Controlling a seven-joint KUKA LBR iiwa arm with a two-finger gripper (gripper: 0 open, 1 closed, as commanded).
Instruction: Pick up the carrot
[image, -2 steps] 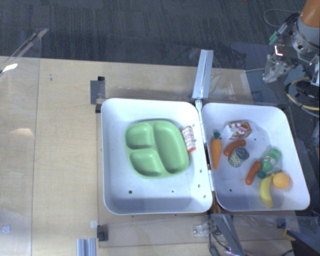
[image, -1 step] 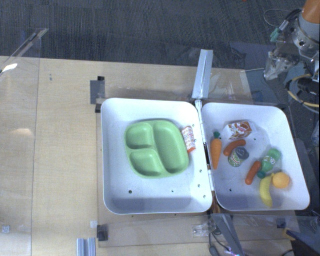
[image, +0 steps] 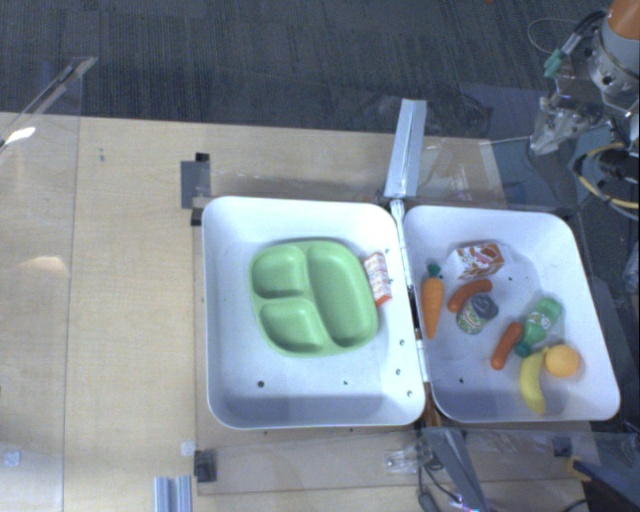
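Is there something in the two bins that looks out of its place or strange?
One small thing: a red-and-white packet lies in the left bin, wedged between the green divided plate and the bin's right wall. The other food items, including the carrot, lie loosely in the right bin. Nothing looks spilled or broken.

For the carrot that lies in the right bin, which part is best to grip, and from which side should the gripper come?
Probably the carrot at its thick upper half, from straight above. It lies flat, lengthwise along the left wall of the right bin, green top away from the camera, so fingers closing across its width have little room on the wall side.
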